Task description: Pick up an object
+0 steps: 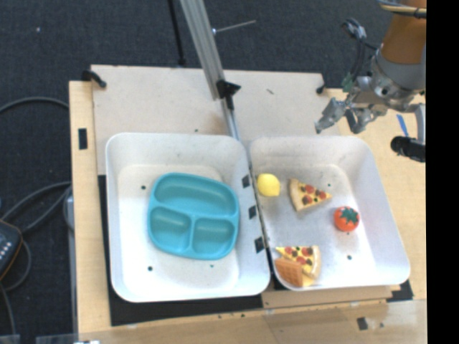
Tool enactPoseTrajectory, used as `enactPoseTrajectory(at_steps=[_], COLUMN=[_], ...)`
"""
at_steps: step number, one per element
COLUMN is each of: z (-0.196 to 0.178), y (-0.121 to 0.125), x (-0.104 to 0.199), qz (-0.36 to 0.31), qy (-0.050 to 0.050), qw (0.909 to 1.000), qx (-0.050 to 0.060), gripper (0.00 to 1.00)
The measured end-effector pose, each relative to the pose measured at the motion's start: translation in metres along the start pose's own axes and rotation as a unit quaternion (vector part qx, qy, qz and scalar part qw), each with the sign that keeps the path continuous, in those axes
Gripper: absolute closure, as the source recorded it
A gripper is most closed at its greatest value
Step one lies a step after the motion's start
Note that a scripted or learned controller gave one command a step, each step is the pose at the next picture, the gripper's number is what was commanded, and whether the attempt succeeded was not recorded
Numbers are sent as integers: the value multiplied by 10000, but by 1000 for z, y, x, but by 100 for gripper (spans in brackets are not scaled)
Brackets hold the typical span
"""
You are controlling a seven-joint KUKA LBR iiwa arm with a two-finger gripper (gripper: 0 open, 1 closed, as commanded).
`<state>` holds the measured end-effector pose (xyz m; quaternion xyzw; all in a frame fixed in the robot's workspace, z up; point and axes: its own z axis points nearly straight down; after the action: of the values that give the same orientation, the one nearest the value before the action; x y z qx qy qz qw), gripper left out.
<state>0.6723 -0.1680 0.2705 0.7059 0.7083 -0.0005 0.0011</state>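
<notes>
The right bin (373,165) holds a yellow lemon (268,185), a pizza slice (308,194) near its middle, a red tomato (346,219) toward the right wall, and a second pizza slice (299,264) at the front edge. My gripper (341,118) hangs above the bin's far right corner, beyond the rim, with its two fingers spread open and nothing between them. All the objects lie apart from it, nearer the camera.
The left bin (125,156) carries a blue divided tray (193,215). A slanted metal pole (206,45) rises from the seam between the bins at the back. Cables lie on the dark floor at the left.
</notes>
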Motion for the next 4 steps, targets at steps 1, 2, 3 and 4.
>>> enactPoseTrajectory(at_steps=[1,2,3,4], z=[0,63,111,164], y=[0,-4,-13,-14], x=[0,0,-4,-5], qz=[-2,11,17,21], qy=[-4,5,1,2], qw=[10000,10000,10000,10000], qx=[2,30,25,22], gripper=[0,0,0,0])
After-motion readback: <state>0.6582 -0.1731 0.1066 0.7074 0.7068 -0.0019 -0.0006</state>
